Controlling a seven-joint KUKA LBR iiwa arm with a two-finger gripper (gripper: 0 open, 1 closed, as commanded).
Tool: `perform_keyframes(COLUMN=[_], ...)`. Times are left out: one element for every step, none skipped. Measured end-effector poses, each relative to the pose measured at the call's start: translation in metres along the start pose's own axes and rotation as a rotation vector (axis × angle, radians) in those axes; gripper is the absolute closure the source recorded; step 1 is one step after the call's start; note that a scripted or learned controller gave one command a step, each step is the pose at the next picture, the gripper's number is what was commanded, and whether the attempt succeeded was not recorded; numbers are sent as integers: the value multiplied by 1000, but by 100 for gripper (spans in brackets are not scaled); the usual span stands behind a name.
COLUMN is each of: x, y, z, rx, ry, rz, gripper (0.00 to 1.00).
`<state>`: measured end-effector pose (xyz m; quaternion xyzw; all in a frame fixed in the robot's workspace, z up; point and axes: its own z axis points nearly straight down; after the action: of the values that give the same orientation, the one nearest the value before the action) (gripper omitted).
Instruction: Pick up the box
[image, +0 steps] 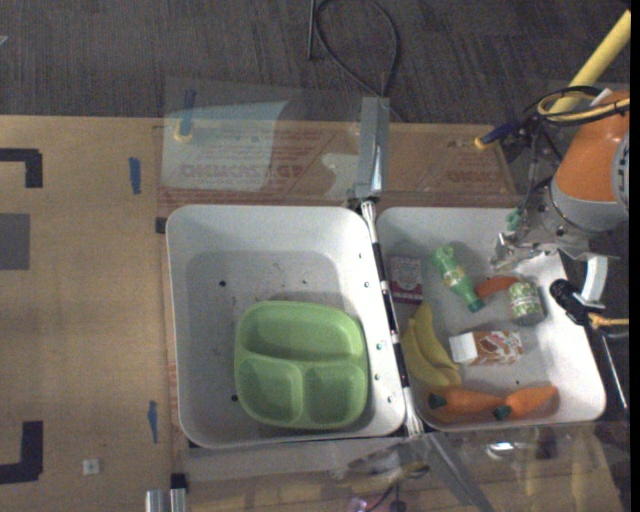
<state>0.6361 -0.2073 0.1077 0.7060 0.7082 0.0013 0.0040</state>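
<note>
Two carrots (493, 402) lie along the near wall of the right bin (590, 405). Just behind them: banana (428, 352) by the left wall; beside it the box (487, 347), a small carton lying flat mid-bin, untouched. Small can (525, 301) and third carrot (497, 285) farther back; green bottle (457, 277) tilted; red packet (405, 278) against the left wall. Left bin (200, 240) holds a green divided plate (300, 362). Gripper (520, 240) sits over the right bin's far right corner, well apart from the box; jaw state cannot be determined.
</note>
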Motion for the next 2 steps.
perform_keyframes(x=[-14, -8], y=[-9, 3], z=[-119, -217], rx=[5, 6], ry=[1, 0], rz=[306, 528], gripper=[100, 100])
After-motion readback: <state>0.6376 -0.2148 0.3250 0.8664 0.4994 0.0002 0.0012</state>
